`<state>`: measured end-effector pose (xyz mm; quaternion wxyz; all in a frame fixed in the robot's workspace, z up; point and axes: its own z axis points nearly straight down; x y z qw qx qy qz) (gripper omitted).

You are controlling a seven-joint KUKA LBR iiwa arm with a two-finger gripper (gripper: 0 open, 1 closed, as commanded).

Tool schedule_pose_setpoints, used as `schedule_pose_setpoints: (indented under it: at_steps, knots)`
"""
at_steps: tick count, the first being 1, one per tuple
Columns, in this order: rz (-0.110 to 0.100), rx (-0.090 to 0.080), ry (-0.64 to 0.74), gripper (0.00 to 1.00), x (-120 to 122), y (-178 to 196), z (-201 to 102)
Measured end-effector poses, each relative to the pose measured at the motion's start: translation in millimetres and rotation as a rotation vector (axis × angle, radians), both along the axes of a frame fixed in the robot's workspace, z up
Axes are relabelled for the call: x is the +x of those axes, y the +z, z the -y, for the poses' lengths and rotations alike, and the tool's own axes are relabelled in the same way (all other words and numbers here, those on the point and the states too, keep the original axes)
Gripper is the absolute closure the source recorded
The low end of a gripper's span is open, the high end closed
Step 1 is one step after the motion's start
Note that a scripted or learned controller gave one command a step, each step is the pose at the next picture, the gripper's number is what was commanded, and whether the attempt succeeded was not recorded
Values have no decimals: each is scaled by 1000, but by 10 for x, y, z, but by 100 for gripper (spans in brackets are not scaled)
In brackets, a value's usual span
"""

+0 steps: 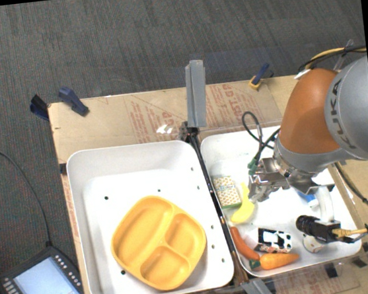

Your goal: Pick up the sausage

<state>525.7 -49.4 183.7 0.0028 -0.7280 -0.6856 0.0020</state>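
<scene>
Getting this pick right means shifting the gripper toward the near left corner of the right bin. The sausage lies there close along the bin's left wall, well apart from the spot the gripper hovers over. From this slant I cannot tell whether the gripper is open or closed, and I see nothing held in it. The best approach is probably a straight drop onto the sausage's upper half, closing across its narrow width. The wall leaves little room on one side, and a carrot sits just beside the lower end with its green top pointing that way. A black-and-white block also crowds in from the right. The sausage is a slim, slightly curved, reddish-brown rod with rounded ends and a smooth skin. It looks like toy plastic, so it may roll or slip out of a shallow pinch. The carrot is orange and tapered. A pale yellow, curved banana and a small tan box with a grid pattern lie near the gripper. The bins are smooth white with rounded rims, and the left bin holds a glossy yellow plate with three compartments.
</scene>
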Motion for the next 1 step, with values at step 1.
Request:
schedule_pose_setpoints:
  at_steps: [1]
  knots:
    - [-5,0,-126,100,-104,-789,334]
